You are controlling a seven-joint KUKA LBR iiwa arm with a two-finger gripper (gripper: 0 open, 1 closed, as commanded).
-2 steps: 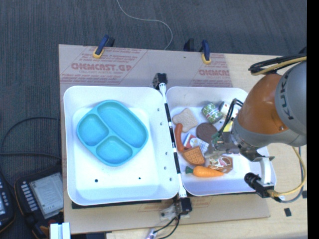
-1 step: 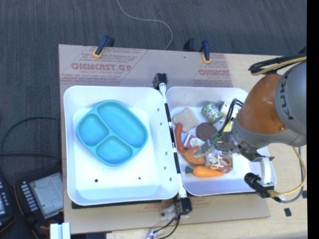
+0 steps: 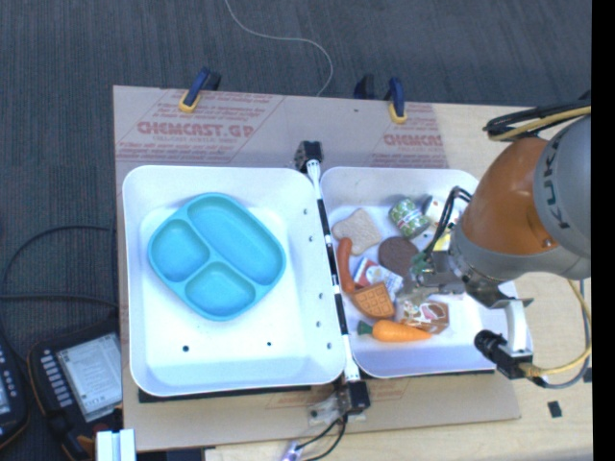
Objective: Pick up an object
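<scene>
The end effector is hanging low over the crowded right bin, state untellable; toys are lying packed there, so a neighbouring carrot or waffle may be jamming any grasp.

One fixed camera above the bench — slanting down, both bins in frame.

Blue divided plate in white left bin; orange carrot, brown waffle, white right bin.
</scene>
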